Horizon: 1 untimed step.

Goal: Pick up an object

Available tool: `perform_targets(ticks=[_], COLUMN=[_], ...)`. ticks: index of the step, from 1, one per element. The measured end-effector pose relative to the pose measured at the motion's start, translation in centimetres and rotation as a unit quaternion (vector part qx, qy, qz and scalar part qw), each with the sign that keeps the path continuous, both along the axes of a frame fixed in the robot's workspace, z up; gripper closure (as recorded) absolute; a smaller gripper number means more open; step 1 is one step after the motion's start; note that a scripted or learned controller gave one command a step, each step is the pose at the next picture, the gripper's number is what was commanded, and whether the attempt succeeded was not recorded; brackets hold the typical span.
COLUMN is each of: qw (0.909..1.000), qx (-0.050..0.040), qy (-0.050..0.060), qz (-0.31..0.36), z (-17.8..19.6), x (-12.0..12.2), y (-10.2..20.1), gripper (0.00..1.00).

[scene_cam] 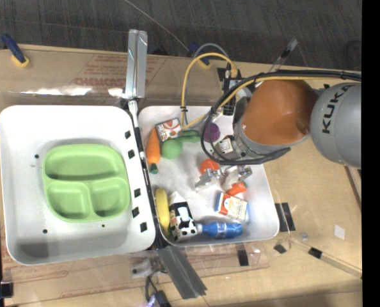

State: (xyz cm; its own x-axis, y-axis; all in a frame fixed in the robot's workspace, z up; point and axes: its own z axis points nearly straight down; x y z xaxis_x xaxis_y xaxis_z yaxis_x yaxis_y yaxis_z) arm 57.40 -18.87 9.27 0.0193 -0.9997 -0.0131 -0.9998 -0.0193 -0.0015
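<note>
Near edge of the right bin (274,219): blue bottle (221,229) lying on its side along the front wall, cap end toward the black-and-white cow toy (182,220) just left of it. Yellow banana (161,207) runs along the left wall, touching the cow toy. Red-and-white carton (232,206) sits just behind the bottle.

Mid bin: gripper (221,176) is down among the objects, metal fingers (206,180) pointing left. Orange pieces on both sides of it, one (209,165) just behind, one (237,188) just in front toward the carton. Cannot tell whether the gripper is open or closed, or whether anything sits between the fingers; too cluttered there.

Further back: carrot (153,148) lying along the left wall, green tip toward the front. Green round object (173,148) just right of it. Small red-and-white box (169,130) behind those, near the back-left corner. Purple object (211,132) partly hidden by cables by the back wall.

Arm (286,117) comes in from the right over the back half of the bin, orange band above the wrist, grey link with KUKA lettering.

Left bin (11,171): green three-compartment tray (86,181) in the middle, well apart from the arm.

Both bins on the cardboard-covered table (62,66).
</note>
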Motion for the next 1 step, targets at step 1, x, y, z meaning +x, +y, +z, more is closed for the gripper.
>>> perform_targets(ticks=[1], qw=[0.9996], qx=[-0.0058], qy=[0.001], qz=[-0.027], z=[-0.04], x=[-5.05], y=[-0.73], gripper=[0.00])
